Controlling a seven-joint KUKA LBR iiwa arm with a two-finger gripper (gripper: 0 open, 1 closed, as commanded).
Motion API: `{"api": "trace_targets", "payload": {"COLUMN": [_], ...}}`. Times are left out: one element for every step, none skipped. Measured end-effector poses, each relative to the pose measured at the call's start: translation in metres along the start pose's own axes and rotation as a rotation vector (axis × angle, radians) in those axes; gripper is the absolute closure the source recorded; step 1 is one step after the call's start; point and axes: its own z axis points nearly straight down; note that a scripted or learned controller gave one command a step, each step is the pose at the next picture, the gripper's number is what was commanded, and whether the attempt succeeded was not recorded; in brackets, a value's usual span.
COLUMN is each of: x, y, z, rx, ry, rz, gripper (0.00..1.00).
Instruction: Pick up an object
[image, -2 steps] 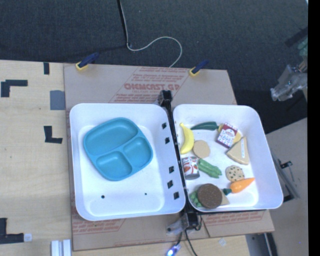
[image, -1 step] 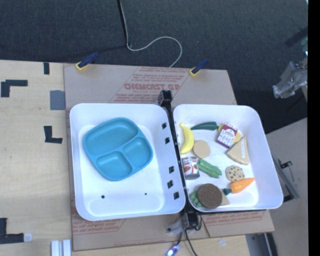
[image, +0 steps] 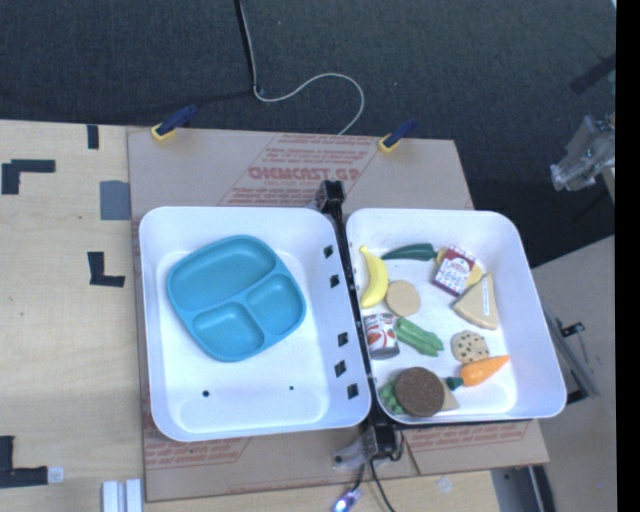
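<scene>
Camera view puts the gripper (image: 580, 160) beyond the right bin (image: 530, 300)'s far right corner, its grip impossible to judge, so nothing is picked yet, with the banana (image: 373, 278) lying by that bin's left wall.

smooth plastic-looking blue tray (image: 236, 296) in matt white bin (image: 180, 400), on brown cardboard (image: 290, 175)
</scene>
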Motion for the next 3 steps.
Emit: {"api": "trace_targets", "payload": {"x": [0.000, 0.000, 0.001], "y": [0.000, 0.001, 0.001], "z": [-0.010, -0.020, -0.030], "rx": [0.000, 0.000, -0.001], "ry": [-0.001, -0.001, -0.002], "rz": [0.000, -0.001, -0.002], "gripper": [1.00, 1.00, 1.00]}}
